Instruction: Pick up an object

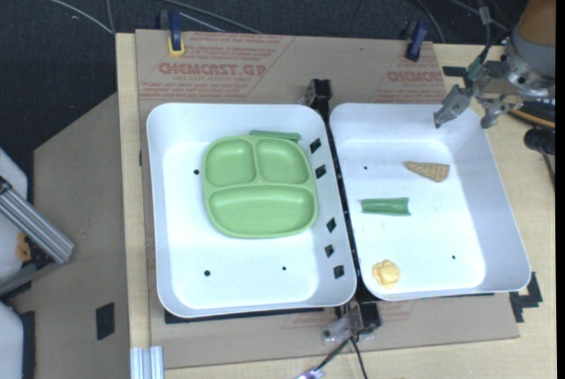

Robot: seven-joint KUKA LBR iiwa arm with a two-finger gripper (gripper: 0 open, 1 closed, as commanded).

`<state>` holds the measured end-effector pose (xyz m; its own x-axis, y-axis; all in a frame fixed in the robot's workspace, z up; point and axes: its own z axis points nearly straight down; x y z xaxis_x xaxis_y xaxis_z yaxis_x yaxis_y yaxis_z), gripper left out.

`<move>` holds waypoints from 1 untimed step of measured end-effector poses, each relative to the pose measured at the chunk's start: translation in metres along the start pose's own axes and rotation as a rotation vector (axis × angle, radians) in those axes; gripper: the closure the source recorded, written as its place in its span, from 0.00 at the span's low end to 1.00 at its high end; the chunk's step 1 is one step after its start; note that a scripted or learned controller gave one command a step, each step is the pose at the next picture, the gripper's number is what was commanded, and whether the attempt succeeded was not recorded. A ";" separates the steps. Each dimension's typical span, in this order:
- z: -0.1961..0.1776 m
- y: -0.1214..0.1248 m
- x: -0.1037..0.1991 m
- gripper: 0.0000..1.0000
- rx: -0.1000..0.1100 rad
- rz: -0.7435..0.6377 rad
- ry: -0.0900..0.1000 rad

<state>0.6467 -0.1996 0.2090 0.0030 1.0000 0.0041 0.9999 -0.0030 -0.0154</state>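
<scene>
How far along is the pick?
Done: nothing looks picked. The gripper hangs open over the right bin's far right corner with nothing between its fingers. In hand: at most an approach. Left: the whole grasp. The tan wedge, green piece and yellow lump lie on the right bin's floor; the green divided plate sits in the left bin.

Even overhead light, bright white bins point(177, 271), soft shadows, mild blur

A plate point(259, 189) is lying in the left bin point(168, 218); right of it, in the right bin point(494, 227), a cone point(428, 170), pod point(386, 206) and lump point(385, 273) are lying.
</scene>
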 end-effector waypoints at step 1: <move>-0.009 0.003 0.001 0.00 -0.015 -0.003 -0.003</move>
<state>0.6499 -0.1990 0.2184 -0.0005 1.0000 0.0006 1.0000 0.0005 -0.0004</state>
